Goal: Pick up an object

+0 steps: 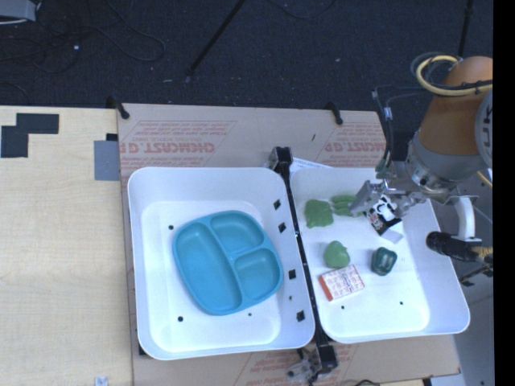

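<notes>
Gripper (pixel 380 202), finger state unclear, over right bin (pixel 438 316) among green pieces (pixel 319 213); red card (pixel 342 282) lies diagonally; blue tray (pixel 227 260) left.

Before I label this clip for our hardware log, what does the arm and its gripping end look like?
The arm is grey with a broad orange band above the wrist, and a yellowish cable loops over its top. A thin dark cable runs down its left side. The gripper is a compact metallic grey assembly with black and white parts at its tip. A black cylindrical piece with a white bracket sticks out below the wrist.

Arm (pixel 451 127) reaches from right — wrist tipped down, low.
</notes>
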Robot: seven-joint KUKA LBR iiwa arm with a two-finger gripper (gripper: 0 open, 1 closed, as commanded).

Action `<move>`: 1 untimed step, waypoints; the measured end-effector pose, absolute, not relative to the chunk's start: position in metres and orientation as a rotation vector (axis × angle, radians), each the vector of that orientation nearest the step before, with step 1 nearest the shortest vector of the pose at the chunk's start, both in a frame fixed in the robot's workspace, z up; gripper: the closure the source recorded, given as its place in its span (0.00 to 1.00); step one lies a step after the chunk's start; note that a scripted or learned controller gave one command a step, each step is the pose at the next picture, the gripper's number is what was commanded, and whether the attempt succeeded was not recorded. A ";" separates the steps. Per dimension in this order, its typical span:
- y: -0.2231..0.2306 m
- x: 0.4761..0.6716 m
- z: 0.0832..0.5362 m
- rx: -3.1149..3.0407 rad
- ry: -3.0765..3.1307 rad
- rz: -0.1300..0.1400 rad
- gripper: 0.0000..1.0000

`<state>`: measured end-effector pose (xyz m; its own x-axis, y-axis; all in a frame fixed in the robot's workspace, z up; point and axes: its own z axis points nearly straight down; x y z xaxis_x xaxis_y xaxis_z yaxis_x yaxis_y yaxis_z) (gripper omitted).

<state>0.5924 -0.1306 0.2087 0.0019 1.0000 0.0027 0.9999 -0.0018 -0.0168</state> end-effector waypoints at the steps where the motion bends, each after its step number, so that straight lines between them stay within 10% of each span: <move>1: -0.131 0.595 0.216 -2.219 -2.219 0.003 0.00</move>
